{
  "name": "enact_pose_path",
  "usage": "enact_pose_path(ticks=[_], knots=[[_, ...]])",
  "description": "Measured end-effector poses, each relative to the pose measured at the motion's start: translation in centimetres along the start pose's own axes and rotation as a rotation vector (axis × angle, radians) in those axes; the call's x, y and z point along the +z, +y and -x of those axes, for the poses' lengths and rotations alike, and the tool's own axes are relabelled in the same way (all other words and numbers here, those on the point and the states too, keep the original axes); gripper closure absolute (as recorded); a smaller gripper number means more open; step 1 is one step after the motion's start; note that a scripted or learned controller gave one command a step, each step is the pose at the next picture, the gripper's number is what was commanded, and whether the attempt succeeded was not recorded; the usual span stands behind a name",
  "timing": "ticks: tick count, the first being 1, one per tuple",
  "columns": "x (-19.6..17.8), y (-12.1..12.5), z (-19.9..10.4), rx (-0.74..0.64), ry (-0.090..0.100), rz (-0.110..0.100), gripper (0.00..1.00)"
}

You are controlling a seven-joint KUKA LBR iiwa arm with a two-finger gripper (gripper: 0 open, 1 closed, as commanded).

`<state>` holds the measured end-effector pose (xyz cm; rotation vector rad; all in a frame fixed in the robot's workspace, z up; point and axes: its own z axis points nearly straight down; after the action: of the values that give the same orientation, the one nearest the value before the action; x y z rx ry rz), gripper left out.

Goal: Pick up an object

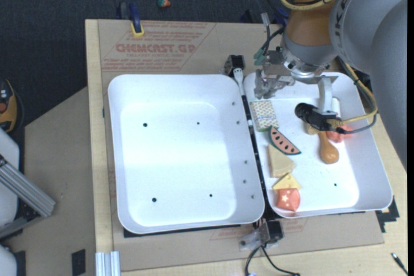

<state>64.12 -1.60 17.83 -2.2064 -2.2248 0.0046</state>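
Observation:
My gripper [265,91] hangs over the far left corner of the right bin [362,194], just beyond a small checkered square [264,114] that lies flat by the bin's left wall. Nothing shows between the gripper and that square. Nearer the front lie a watermelon slice [284,141], a pale tan wedge [280,162] and a red and yellow piece [288,194]. A brown pear-shaped piece [328,150] and a small pink piece [337,133] lie to the right of the gripper.
The left bin [129,158] stands beside the right one, their walls touching along the middle. A blue and yellow clamp [136,24] grips the cardboard's far edge. The grey arm [369,16] covers the far right corner.

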Motion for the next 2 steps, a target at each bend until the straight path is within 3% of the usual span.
enact_pose_path(ticks=[1,2], knots=[[-8.2,2.7,-3.9,0.003,-0.003,0.018,1.0],[-28.2,-0.2,-6.2,0.004,-0.002,0.029,1.0]])
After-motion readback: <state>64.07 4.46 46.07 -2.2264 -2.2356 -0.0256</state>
